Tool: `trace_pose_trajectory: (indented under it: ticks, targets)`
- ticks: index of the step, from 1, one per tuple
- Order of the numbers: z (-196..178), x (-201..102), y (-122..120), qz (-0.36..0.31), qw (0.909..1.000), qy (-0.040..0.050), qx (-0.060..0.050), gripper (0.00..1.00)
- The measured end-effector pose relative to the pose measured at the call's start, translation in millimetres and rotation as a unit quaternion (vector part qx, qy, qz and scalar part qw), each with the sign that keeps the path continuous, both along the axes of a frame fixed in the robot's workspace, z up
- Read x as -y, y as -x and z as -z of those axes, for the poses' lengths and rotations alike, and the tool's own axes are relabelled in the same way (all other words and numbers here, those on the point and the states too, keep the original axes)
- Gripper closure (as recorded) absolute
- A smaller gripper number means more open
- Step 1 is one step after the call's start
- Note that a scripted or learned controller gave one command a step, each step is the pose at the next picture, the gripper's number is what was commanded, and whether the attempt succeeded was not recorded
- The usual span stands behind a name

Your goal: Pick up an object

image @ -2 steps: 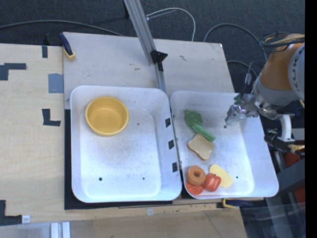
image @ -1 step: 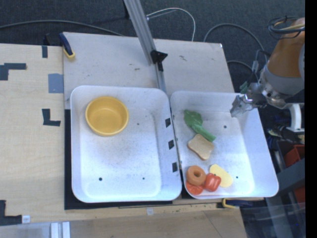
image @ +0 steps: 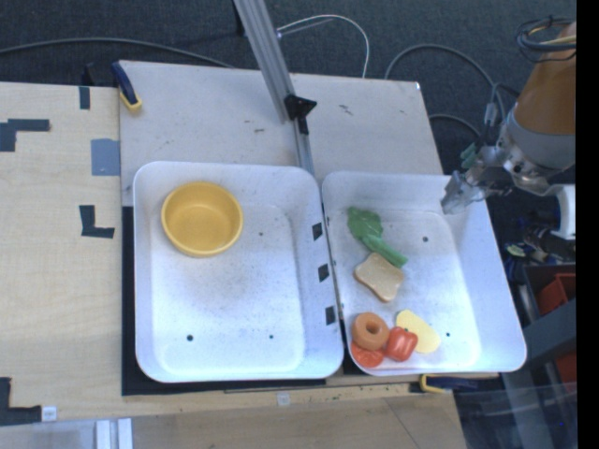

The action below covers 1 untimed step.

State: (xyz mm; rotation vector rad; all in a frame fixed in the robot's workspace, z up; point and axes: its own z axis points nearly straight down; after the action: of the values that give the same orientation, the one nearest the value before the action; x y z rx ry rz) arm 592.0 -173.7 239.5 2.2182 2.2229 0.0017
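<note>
White plastic all round: the left shallow bin (image: pixel 225 344) had just a round yellow bowl (image: pixel 201 218) sitting in its far-left corner, with lots of bare floor beside it. The right shallow bin (image: pixel 468 288) held the pickable bits, a green leafy toy vegetable (image: pixel 372 234), a tan bread slice (image: pixel 378 277), a yellow flat piece (image: pixel 418 331), a brown ring doughnut (image: pixel 371 328) and a red toy pepper (image: pixel 401 344), bunched along its left side and near edge. The grey gripper (image: pixel 459 193) hung over that bin's far-right rim, well apart from them; honestly couldn't tell the finger spread.
</note>
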Motion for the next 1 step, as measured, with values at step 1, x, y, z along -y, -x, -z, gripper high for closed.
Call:
trace_pose_trajectory:
  ticks: [1]
  targets:
    - [-7.8, -54.5, 11.0, -0.002, 1.0000, -0.0009, -0.001, 1.00]
